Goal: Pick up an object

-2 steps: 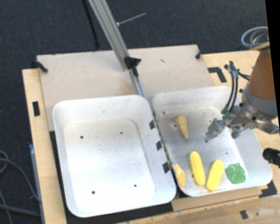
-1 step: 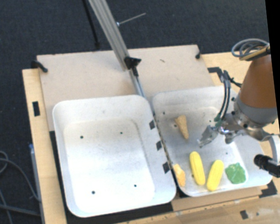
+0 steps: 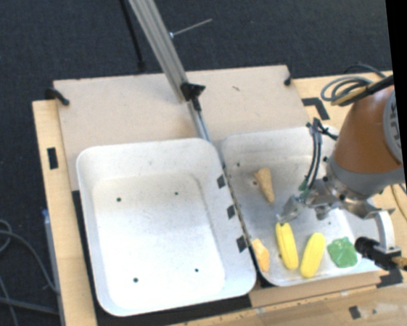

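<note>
The bench [image 3: 146, 107] is a pale wooden board resting on a dark carpeted floor [image 3: 30, 47]. No readable brand, label or lettering appears on any surface.

Two shallow white bins sit side by side on the bench. The left bin [image 3: 95, 171] is the larger in view. The right bin [image 3: 242, 147] holds all the loose items.

A grey aluminium rail [image 3: 159, 39] runs at a slant from the top of the view down to the seam between the bins.

The arm [image 3: 366, 144] enters from the right, its orange band leaning over the right bin's right side. The wrist angles down and to the left. The gripper [image 3: 296, 210] hangs low over the middle of the right bin; whether its fingers are spread or pressed together cannot be told, and no item is seen between them.

Items in the right bin:
1. Yellow corn cob [image 3: 287, 245], just below the gripper, lying upright in view.
2. Second yellow corn cob [image 3: 312, 254], tilted, just beside the first.
3. Green object [image 3: 341, 252], near the front right corner.
4. Tan cone-shaped piece [image 3: 265, 184], near the bin's middle, left of the gripper.
5. Small orange piece [image 3: 260, 254], against the left wall.
</note>
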### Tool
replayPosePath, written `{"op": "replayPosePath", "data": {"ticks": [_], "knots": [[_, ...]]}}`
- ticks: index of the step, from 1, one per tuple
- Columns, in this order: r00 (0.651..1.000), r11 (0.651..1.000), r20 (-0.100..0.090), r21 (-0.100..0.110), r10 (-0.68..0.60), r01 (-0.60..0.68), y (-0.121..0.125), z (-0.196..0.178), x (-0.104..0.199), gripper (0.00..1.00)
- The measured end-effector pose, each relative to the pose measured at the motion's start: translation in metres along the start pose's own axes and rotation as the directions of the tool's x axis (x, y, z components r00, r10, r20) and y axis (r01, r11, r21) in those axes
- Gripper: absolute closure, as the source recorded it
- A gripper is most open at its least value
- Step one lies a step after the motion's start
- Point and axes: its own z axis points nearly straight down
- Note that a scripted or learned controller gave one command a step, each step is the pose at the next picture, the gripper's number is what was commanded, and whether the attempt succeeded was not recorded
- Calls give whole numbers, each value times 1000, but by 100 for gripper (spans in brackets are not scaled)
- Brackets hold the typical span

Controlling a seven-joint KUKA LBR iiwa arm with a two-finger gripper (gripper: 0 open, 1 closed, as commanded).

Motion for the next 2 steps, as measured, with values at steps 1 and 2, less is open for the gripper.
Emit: {"op": "replayPosePath", "data": {"ticks": [1, 2], "knots": [[1000, 1000, 1, -10, 5, -5, 3, -14, -1, 100], [1000, 1000, 1, -12, -6, 6, 3, -76, 4, 100]]}}
